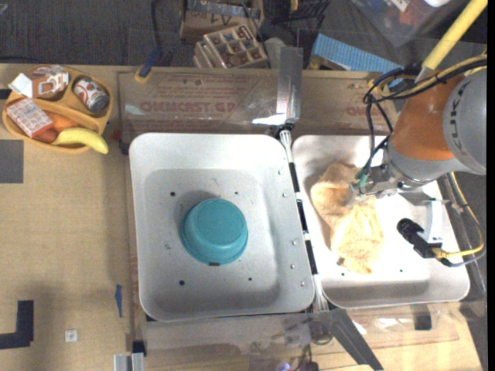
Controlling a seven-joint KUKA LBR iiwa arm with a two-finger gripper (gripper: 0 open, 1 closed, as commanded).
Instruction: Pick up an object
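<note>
Faded red lettering on cardboard (203,105) far left of gripper (370,185), unreadable. Right beneath it, crumpled pale-yellow cloth (356,236), limp and creased. Grip state impossible to tell.

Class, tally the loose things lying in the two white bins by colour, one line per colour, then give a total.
Teal: 1, the bowl in the left bin
Pale yellow: 1, the crumpled cloth in the right bin, apparently one piece
Total: 2
</note>
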